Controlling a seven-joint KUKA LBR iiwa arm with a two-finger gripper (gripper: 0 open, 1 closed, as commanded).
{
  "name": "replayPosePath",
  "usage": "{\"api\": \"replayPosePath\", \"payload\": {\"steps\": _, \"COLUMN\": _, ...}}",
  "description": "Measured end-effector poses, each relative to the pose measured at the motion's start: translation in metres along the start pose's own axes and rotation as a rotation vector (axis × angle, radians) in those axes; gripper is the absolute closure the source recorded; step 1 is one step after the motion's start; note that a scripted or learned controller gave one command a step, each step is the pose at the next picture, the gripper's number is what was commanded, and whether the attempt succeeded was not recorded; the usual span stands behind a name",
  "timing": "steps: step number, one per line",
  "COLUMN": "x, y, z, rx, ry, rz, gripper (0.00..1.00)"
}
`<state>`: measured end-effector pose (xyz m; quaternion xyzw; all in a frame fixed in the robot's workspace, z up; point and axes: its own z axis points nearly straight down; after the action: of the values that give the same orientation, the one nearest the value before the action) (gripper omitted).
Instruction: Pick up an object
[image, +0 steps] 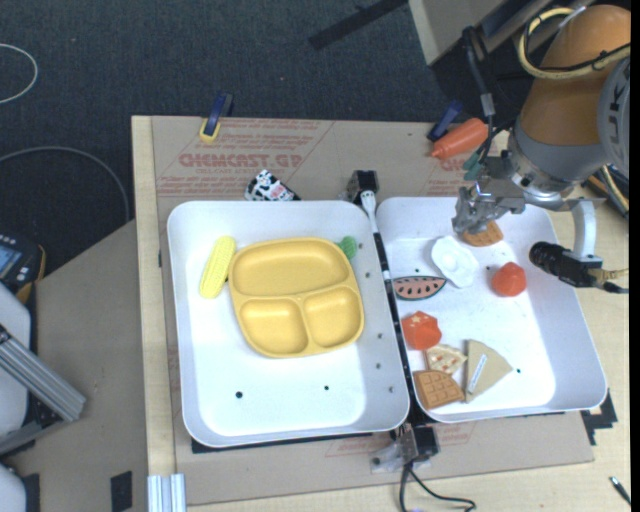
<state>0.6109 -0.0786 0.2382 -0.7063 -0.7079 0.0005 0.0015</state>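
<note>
The arm (570, 100) reaches in at the upper right of the frame and ends over the upper part of the right bin (560, 385). The left bin (200, 390) holds a yellow divided tray (295, 293) with a corn cob (216, 266) just beside its left edge.

Step in hand, as judged: descent onto a target, before any lift. The gripper (482, 222) sits directly above a brown biscuit-like piece (484, 237) at the upper middle of the right bin, at or very near contact. Whether it is spread or closed cannot be told at this angle, and no object is seen clamped in it.

Next move, as judged: close on the piece, then raise straight up, keeping clear of the white item (456, 262) just beside it, lower left. The red tomato (509, 279) lies near, lower right.
</note>
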Motion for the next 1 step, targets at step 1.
{"api": "replayPosePath", "payload": {"steps": 1, "x": 0.0279, "y": -0.0414, "z": -0.0039, "rx": 0.002, "ry": 0.0, "rz": 0.0, "gripper": 1.0}}
